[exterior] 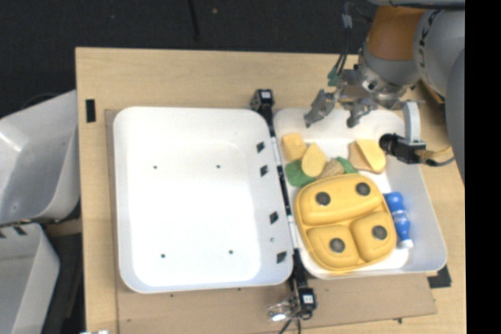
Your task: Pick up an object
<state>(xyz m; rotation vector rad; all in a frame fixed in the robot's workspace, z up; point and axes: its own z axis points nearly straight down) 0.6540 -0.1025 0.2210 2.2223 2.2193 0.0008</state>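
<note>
The jaws are hanging spread apart with nothing between them, over the bare upper end of the right-hand shallow white plastic bin [427,250], right of the frame's centre. The grey arm with its orange band [407,8] is reaching in from the upper right.

Everything there is to pick is lying in that bin, lower in the frame than the jaws. Nearest are a small rounded yellow block [292,144], a smooth yellow oval piece [314,160] and a yellow wedge [368,155].

As I judge it, the main risk is closing on nothing: the jaws are sitting above empty bin floor, so a straight descent is likely missing all three.

The pieces look glossy and curved, probably hard plastic, so they may be squirting sideways under a pinch. The oval is overlapping a flat green leaf-shaped piece [295,173], which could be dragged along.

The big yellow moulded three-lobed shell with dark holes [344,221] looks too broad for the opening, and the small blue bottle-like thing [398,215] is wedged just beside it against the bin wall.

The left-hand white bin [188,195] is resting alongside on the pale wooden worktop [196,74].
</note>
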